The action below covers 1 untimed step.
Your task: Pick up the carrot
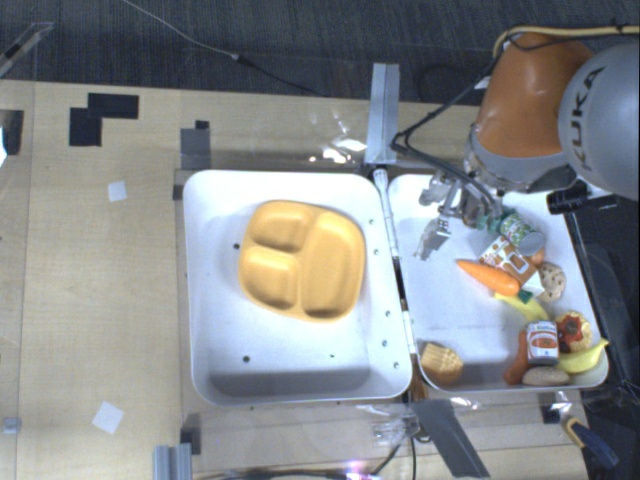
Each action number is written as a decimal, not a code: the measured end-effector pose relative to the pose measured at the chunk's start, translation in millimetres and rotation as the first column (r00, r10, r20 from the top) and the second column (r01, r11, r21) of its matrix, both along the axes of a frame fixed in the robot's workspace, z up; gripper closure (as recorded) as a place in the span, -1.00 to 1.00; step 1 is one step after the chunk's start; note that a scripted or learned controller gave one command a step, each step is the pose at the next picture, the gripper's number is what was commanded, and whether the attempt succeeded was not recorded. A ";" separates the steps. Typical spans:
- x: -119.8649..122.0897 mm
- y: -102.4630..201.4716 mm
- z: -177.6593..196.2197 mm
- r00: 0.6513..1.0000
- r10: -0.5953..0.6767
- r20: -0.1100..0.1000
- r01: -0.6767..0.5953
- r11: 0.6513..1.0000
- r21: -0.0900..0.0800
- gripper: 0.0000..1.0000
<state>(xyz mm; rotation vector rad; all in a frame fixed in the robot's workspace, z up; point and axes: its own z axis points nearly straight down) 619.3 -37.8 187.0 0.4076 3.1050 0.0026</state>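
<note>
Poised over the right bin's [420, 298] upper part, end effector [437, 236] with fingers apart and nothing between them, close to the divider side. Carrot [487, 275] lying on that bin's floor, just right of and slightly below the end effector, apart from it, thick end toward the end effector, narrow end running down-right toward a yellow-green piece [527, 306]. Orange-and-white carton [506, 260] touching or nearly touching the carrot's upper side; small can [516, 230] just beyond the carton. Likely a light, stiff toy carrot, smooth and tapered, so prone to squirting out toward the thin end under a pinch. Best taken across the thick half, fingers straddling the body crosswise, well clear of the carton. Yellow compartment plate [302, 258] far left of the carrot, in the other bin.
</note>
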 end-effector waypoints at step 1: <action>-24.0 -65.0 -97.4 0.994 -0.107 0.005 0.107 0.994 -0.001 -1.00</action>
